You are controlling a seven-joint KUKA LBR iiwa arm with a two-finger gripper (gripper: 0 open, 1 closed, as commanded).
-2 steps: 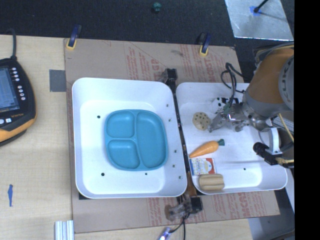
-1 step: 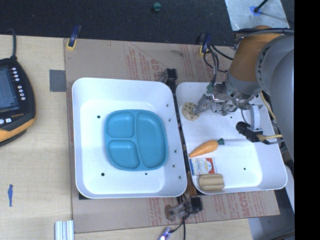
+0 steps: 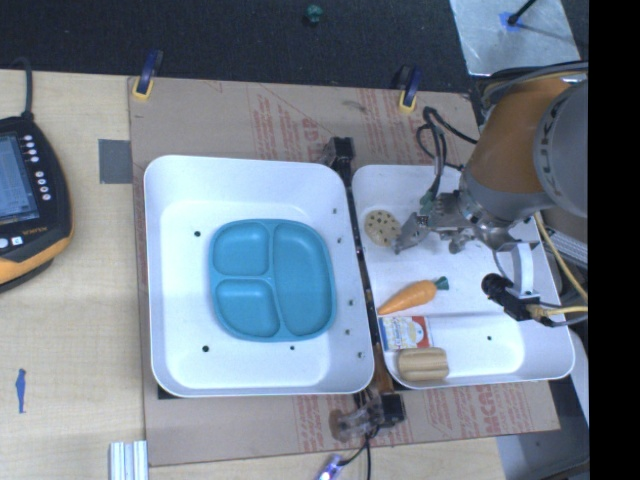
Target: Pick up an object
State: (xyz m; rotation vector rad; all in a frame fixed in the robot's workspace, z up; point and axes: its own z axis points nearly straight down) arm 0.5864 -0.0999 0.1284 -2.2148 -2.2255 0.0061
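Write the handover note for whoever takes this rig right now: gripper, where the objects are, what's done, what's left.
Gripper: low in the right bin, beside the cookie; nothing visibly held.
Objects, all in the right bin: cookie at its far left; toy carrot near the middle; small carton and wooden block at the near left corner.
Left bin: holds a blue divided plate.
Done: the arm is in position over the right bin; no object has been lifted.
Left: grasp one object, probably the cookie as the nearest, and lift it.
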